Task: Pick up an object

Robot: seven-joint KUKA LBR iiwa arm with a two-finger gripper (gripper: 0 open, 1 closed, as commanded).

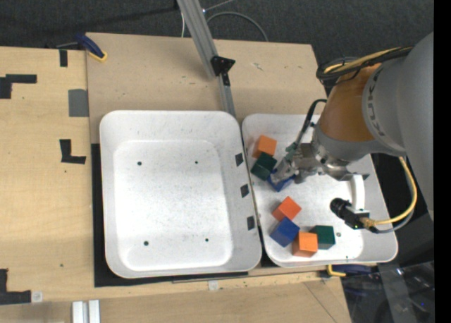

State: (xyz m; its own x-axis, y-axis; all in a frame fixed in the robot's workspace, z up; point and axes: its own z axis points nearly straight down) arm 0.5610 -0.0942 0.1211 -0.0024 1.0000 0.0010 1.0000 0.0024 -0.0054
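robot lab, plywood bench, white bins

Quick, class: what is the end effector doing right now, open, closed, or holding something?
End effector: down in the right bin at a blue block; open or closed cannot be told.

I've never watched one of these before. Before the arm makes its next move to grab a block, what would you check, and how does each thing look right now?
1. Gripper is over the right bin, where the blocks are: ok.
2. A target lies by the gripper: a blue piece and a dark green block sit just beside it: ok.
3. Something is between the fingers: cannot tell, the wrist hides them.
4. Neighbours give room: not ok, the orange block crowds the green one.
5. Spare targets: the cluster with the blue cube sits apart near the bin's front: ok.
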